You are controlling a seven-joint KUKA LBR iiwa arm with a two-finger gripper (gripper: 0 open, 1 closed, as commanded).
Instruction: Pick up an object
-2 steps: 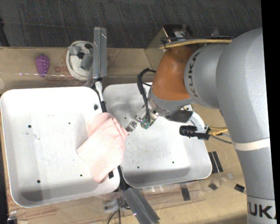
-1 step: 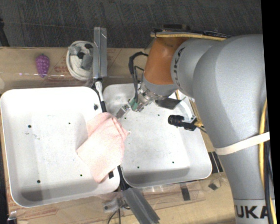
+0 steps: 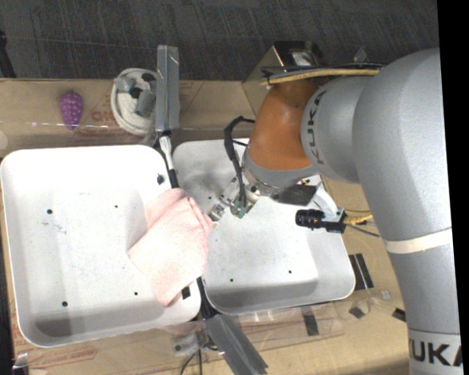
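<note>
Pincer (image 3: 229, 207) low in right bin (image 3: 266, 289), just beside pink cloth (image 3: 173, 241) draped over divider; finger state cannot be told.

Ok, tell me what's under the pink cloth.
The pink cloth drapes over the ridge where the left bin and right bin meet, covering both rims there. Whether anything else lies beneath it cannot be seen.

Looking down, you see two white bins side by side: the left bin (image 3: 70, 234) and the right bin (image 3: 264, 269). A pink cloth (image 3: 173, 243) drapes across their shared rims. The hand (image 3: 234, 207) sits low in the right bin, just beside the cloth's upper edge.
</note>
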